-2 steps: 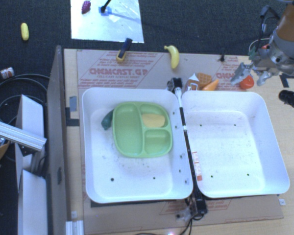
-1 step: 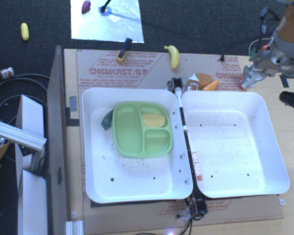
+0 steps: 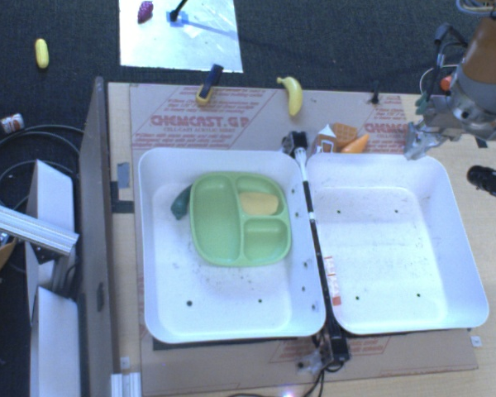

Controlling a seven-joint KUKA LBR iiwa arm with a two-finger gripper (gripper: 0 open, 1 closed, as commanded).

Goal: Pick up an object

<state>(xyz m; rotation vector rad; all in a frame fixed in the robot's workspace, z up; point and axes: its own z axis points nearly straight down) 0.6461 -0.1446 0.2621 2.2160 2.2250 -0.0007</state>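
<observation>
The hand (image 3: 419,141) hung at the far right corner of the right bin (image 3: 446,304), just over its back rim, below the grey wrist and the orange band of the arm (image 3: 488,52). Whether it was open or closed could not be told from this slant, and nothing was seen in its grip.

Just to the left of the hand, behind the bins on the table (image 3: 231,118), lay an orange carrot-like piece (image 3: 355,144) touching a brown item (image 3: 341,131), with a small white piece (image 3: 325,136) beside them. Farther left on the table lay a yellow banana (image 3: 293,94) and a blue-and-yellow tool (image 3: 207,84).

The left bin (image 3: 165,304) held a green divided tray (image 3: 231,238), and a yellow object (image 3: 258,203) lay in the tray's upper right compartment. A dark green object (image 3: 180,203) rested against the tray's left edge, on the bin floor.

On the dark floor beyond the table lay a shiny sheet (image 3: 207,35) with a purple object (image 3: 145,10) on it, and well to the left a small yellow object (image 3: 41,53).
</observation>
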